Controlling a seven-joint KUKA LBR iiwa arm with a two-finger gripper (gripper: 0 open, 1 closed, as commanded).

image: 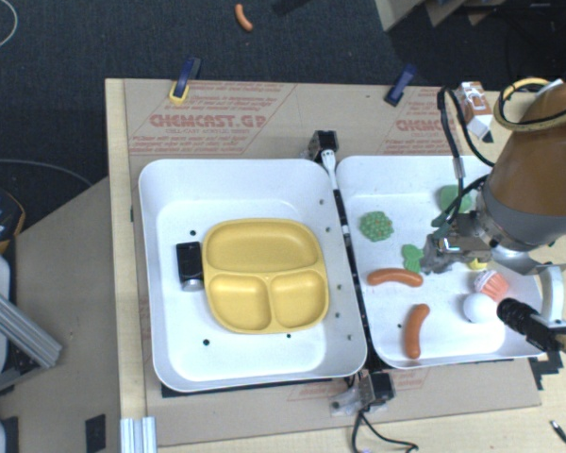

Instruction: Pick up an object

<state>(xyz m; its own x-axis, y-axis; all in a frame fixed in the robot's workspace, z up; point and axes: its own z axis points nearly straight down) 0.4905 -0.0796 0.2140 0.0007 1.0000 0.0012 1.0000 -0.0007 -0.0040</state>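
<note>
The right bin [397, 172] holds several small items. A bumpy green piece [376, 226] lies near its left wall. One orange sausage [394, 277] lies flat below it and a second sausage [415, 330] stands slanted near the front wall. A white ball [476, 307] and a pink-orange piece [491, 284] sit at the right. My gripper [442, 250] is low in the bin's middle, right beside a small green piece [412, 254] and just above the flat sausage. Nothing is seen held in it.
The left bin [160, 189] bears a yellow divided plate [264, 274] with a black block [189, 261] at its left. Another green piece [449, 196] lies behind the gripper, partly hidden by cables. The arm's body covers the right bin's right side.
</note>
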